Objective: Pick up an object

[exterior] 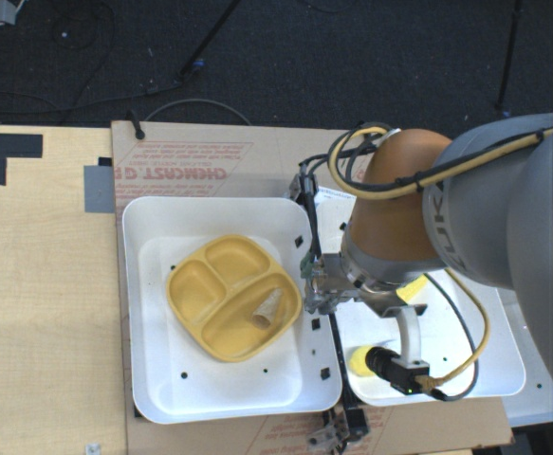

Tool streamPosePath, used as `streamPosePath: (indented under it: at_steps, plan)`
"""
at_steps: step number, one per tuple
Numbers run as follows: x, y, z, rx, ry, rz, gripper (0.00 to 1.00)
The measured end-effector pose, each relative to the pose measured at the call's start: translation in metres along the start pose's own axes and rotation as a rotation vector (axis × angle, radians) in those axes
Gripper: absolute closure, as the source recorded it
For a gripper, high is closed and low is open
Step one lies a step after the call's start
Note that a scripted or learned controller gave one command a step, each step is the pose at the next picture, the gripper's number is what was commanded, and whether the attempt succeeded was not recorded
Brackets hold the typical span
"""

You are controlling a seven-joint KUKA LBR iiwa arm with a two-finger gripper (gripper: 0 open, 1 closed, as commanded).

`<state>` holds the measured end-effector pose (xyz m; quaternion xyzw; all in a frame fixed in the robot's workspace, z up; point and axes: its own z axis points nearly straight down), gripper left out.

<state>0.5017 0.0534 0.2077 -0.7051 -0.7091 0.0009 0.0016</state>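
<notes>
worktop: pale wood, far left, with black and grey marks near its top edge.
cardboard sheet: red print, lying under both bins.
left bin: white, shallow.
plate: yellow, three compartments, flat on the left bin's floor and turned at an angle, right rim near the bin's right wall.
tan piece: small, in the plate's largest compartment, toward its right rim.
tool: low over the shared edge of the two bins, just beside the plate's right rim; open or closed cannot be told, nothing seen in its hold.
arm: grey with orange band, covering much of the right bin.
yellow lump: small, right bin's near-left corner.
</notes>
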Motion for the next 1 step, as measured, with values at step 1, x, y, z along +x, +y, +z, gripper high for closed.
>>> streamPosePath:
  at_steps: [1]
  plan:
    - [0.0553, 0.0019, -0.0103, 0.000, -0.001, 0.001, 1.00]
